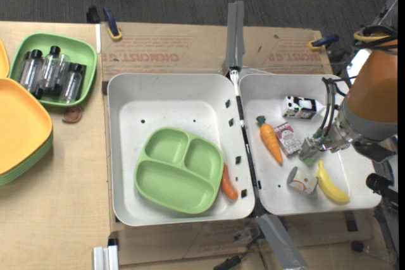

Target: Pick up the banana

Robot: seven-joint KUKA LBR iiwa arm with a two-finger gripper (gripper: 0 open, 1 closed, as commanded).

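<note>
While the banana (331, 184) lay in the right bin (278, 196) beside a small cup (302, 181), the hand (310, 150) hovered just above it; whether its grip was open, I couldn't tell

Arm (373, 95) entering from the right edge of the view, its broad orange band uppermost and the grey wrist section below it. The wrist angles down and to the left, ending in the gripper (310, 152), which points low and leftward. A black cable loops along the arm's left side.
</note>
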